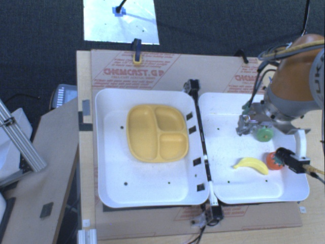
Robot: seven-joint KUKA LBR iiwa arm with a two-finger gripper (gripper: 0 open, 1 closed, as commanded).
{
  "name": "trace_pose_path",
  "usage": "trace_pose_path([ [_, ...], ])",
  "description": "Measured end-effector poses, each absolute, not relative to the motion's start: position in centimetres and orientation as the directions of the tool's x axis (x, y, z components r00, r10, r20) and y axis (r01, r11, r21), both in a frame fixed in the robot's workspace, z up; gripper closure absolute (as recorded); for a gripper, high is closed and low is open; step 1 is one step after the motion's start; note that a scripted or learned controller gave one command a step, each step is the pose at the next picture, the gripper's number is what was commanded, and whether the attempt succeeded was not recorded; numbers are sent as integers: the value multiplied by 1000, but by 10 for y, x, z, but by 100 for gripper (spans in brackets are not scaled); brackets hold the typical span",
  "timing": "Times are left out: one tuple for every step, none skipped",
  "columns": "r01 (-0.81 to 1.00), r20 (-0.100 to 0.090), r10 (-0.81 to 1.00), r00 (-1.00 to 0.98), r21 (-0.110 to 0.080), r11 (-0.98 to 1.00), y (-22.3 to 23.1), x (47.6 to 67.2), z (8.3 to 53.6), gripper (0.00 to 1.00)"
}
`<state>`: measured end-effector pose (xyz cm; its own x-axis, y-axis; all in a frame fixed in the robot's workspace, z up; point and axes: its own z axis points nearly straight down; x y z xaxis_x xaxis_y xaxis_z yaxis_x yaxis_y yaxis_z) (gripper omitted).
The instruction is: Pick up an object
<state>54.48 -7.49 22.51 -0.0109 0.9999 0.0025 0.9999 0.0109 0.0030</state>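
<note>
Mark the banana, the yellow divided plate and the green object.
banana [251, 164], camera view, middle of its curved body.
yellow divided plate [144, 136], camera view, floor of its large left compartment.
green object [264, 134], camera view, its visible round face.

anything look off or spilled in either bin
Nothing stands out. The yellow divided plate lies flat in the left bin; the banana, a green object and an orange object sit loose in the right bin.

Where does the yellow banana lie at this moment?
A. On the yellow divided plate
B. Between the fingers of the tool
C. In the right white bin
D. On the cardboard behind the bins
C: the yellow banana lies on the floor of the right white bin, apart from the yellow divided plate in the left bin.
</note>
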Motion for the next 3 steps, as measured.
trace_pose_path([
  [1000, 3, 1000, -11, 2, 11, -14, 555, 219, 100],
  [1000, 2, 1000, -10, 2, 10, 37, 566, 230, 100],
  [1000, 2, 1000, -11, 2, 11, 96, 579, 220, 100],
])
